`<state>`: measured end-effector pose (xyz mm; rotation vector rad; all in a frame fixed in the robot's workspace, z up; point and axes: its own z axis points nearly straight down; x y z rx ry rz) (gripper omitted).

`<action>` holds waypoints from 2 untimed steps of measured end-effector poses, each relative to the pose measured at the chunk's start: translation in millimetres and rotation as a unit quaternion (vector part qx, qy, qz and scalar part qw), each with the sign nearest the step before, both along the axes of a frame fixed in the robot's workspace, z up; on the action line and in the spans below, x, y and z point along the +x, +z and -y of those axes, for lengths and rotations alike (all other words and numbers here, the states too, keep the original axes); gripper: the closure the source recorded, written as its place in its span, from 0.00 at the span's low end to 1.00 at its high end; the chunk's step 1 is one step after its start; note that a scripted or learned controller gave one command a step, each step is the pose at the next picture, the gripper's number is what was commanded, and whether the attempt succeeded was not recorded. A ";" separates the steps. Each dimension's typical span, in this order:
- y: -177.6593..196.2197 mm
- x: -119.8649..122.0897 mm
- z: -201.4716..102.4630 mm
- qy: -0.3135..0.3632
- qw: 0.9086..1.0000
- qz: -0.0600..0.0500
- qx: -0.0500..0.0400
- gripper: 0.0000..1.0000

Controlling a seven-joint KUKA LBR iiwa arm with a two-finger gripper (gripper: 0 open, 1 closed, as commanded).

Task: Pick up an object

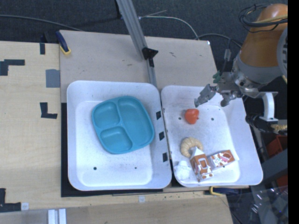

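A small round orange-red object point(191, 116), perhaps a toy fruit, lies in the right shallow white bin point(243, 139), toward twelve o'clock. The two-finger gripper point(215, 97) hovers at its two o'clock, jaws apart, empty.

Blue tray point(123, 124), red ball point(191, 115), white bins point(74, 125).

Robotics lab: plywood bench point(28, 125) with tape marks, two white bins point(74, 139), aluminium camera mast point(133, 22), loose cables point(187, 27), industrial arm point(261, 45).
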<state>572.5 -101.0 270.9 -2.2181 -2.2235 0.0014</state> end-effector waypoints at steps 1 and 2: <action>0.1 0.0 0.1 0.000 1.000 0.000 0.000 0.00; -64.8 -1.9 0.0 -0.001 1.000 -0.004 0.000 0.00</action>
